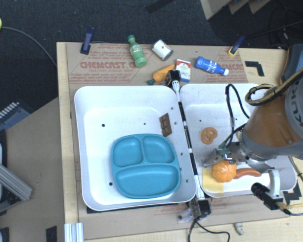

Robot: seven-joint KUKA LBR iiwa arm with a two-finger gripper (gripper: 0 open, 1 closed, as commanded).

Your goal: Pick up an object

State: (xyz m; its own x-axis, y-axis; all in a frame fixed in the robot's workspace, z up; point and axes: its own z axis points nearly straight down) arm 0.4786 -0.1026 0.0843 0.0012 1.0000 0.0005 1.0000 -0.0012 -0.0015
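Dark carpet surrounds a pale wooden surface (65,150) carrying two shallow white bins side by side. Over in the left bin (91,115) sits a blue divided plate (144,164), with a small brown block (165,124) near the shared wall. Along the back edge of the surface, outside the bins, lie a green bottle (137,51), a blue bottle (211,66), a small white can (162,49) and a little carton (183,69).

Now the action: the grey arm (272,130) is down low in the right bin (202,105), and its pincer (223,158) hangs just above an orange round fruit (223,172) at the bin's front. That fruit rests against a pale yellow flat piece (212,181), with an orange carrot-like piece (247,173) touching its right side. A brown pretzel (209,135) lies apart, further back.

Whether the pincer's tips are spread or closed, I cannot tell; the wrist covers them, and nothing shows gripped between them.

My read: the orange fruit is the target, and this is the approach. To do it well, the tips want to straddle the fruit's widest part, centred, since a round body squirts sideways under an off-centre squeeze. Descending straight keeps the carrot piece and yellow slab out of the closing path. The front wall is close, so a clean vertical lift looks safest.
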